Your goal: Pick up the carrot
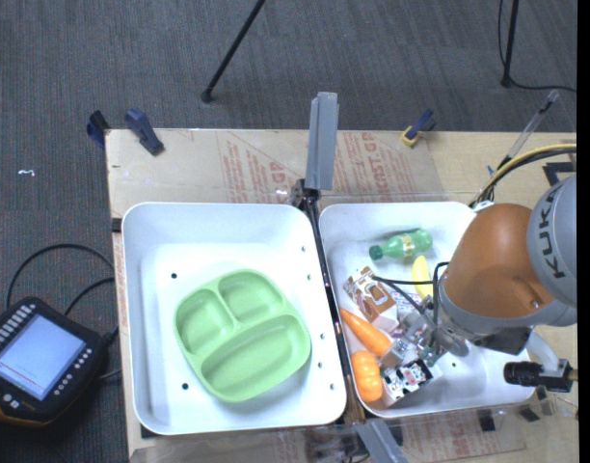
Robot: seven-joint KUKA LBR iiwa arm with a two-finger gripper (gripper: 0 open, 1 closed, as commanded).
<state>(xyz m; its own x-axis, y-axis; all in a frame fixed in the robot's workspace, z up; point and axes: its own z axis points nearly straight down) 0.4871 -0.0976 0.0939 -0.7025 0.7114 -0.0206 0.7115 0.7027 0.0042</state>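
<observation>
An orange carrot lies in the right bin, near its left wall. It rests flat at a slant, tapering toward the upper left, its thicker end toward the lower right.

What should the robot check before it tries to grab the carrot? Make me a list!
1. Carrot in sight in the right bin: ok.
2. Gripper close to the carrot, just to its right: ok.
3. Carrot already held: not ok, it lies in the bin.
4. Room around the carrot: not ok; a brown packet sits just above it and an orange fruit just below.
5. Gripper lined up over the carrot: cannot tell; the arm hides much of it.
6. Green plate out of the way in the left bin: ok.
</observation>
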